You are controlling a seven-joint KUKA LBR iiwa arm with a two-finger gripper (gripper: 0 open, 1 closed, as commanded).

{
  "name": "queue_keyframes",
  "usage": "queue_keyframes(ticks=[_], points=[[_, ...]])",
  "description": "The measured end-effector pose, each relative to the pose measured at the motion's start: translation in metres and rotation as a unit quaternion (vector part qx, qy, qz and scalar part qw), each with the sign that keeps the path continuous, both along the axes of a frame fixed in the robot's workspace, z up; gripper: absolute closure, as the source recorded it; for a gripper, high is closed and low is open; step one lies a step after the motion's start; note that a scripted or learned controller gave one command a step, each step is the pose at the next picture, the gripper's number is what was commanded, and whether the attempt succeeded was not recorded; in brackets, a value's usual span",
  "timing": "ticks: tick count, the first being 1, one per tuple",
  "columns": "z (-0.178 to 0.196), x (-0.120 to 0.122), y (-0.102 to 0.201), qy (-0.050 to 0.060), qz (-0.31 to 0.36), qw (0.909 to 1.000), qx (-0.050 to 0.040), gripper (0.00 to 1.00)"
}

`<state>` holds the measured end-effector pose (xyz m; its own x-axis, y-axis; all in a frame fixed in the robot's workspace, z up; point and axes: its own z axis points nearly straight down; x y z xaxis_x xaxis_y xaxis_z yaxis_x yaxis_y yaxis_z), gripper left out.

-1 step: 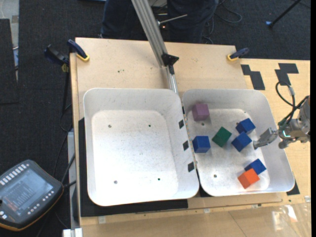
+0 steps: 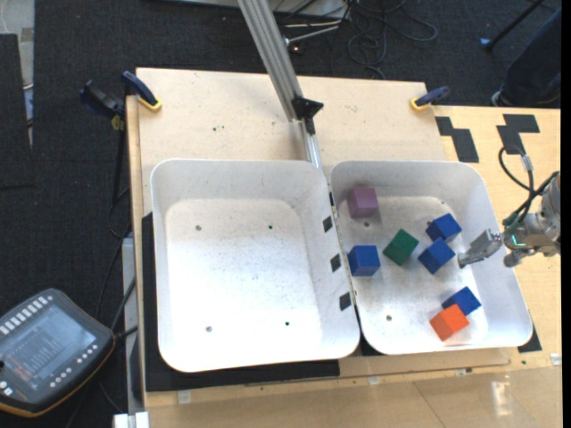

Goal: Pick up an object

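The right bin (image 2: 500,205) holds several small blocks. A purple block (image 2: 362,201) lies at the back left and a blue block (image 2: 363,259) sits in front of it. A green block (image 2: 401,247) rests near the middle, with two blue blocks (image 2: 443,228) (image 2: 436,256) just to its right. At the front right an orange block (image 2: 449,322) touches another blue block (image 2: 462,300). My gripper (image 2: 475,251) reaches in over the bin's right wall, low and just right of the middle blue block, with nothing seen in it.
The left bin (image 2: 169,194) stands beside the right one. A slanted metal pole (image 2: 272,52) crosses the back of the bench. Clamps (image 2: 143,92) (image 2: 428,98) hold the board's far corners. A teach pendant (image 2: 45,350) lies at the lower left.
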<state>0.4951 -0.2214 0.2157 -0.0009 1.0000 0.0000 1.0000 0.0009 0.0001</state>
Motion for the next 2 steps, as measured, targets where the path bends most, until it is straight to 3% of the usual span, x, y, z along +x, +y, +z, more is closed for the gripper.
queue_keyframes(ticks=[2], points=[[-0.118,-0.004,0.001,0.003,-0.001,1.0000,0.0012,0.00]])
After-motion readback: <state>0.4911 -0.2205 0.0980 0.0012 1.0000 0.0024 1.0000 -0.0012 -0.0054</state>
